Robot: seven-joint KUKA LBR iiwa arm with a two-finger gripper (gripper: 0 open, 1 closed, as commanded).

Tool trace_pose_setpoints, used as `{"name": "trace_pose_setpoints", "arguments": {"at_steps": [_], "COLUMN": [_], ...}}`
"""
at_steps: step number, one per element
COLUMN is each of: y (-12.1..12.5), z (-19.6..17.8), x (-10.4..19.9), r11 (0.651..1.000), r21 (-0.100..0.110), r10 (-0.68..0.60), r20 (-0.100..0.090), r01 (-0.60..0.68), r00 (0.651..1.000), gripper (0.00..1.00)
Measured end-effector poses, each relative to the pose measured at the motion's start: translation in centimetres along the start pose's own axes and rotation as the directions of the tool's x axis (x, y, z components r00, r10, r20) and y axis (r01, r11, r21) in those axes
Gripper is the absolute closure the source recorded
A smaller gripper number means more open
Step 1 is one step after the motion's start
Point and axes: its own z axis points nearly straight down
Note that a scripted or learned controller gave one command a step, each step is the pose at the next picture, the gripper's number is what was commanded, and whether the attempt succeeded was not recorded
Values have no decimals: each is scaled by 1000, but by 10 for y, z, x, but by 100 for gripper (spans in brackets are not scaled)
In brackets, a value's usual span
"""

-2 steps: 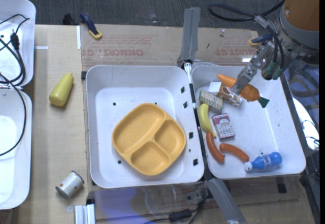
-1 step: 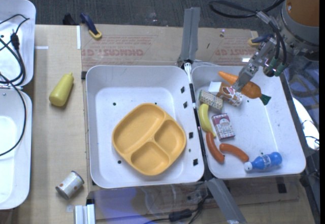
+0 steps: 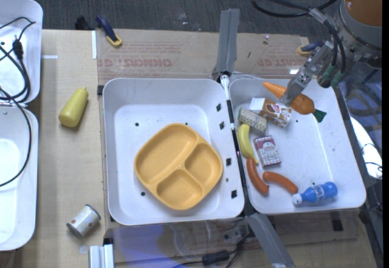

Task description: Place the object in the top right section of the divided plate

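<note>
The yellow divided plate [image 3: 178, 166] lies in the left bin [image 3: 121, 103], all three of its sections bare. My gripper [image 3: 290, 96] hangs low over the back of the right bin [image 3: 340, 139]. Its tip is between an orange carrot [image 3: 274, 88] and a second carrot with a green top [image 3: 304, 104]. A red-and-white box [image 3: 278, 113] sits just below the tip. From this angle nothing can be seen held.
The right bin also holds a small white block [image 3: 257, 104], a wrapped bar [image 3: 252, 118], a banana [image 3: 244, 141], a red card box [image 3: 267, 151], two sausages [image 3: 281, 182] and a blue bottle [image 3: 316, 192]. A yellow bottle [image 3: 73, 107] and a can [image 3: 83, 221] lie on the bench at left.
</note>
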Motion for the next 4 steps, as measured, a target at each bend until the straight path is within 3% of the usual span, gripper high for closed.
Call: {"name": "trace_pose_setpoints", "arguments": {"at_steps": [3,4], "y": [4,12], "z": [-26,39], "x": [-4,42], "r11": [1000,992], "r21": [1,0], "r10": [-4,-125], "r20": [6,-14], "r01": [4,125], "r00": [1000,992], "gripper": [100,100]}}
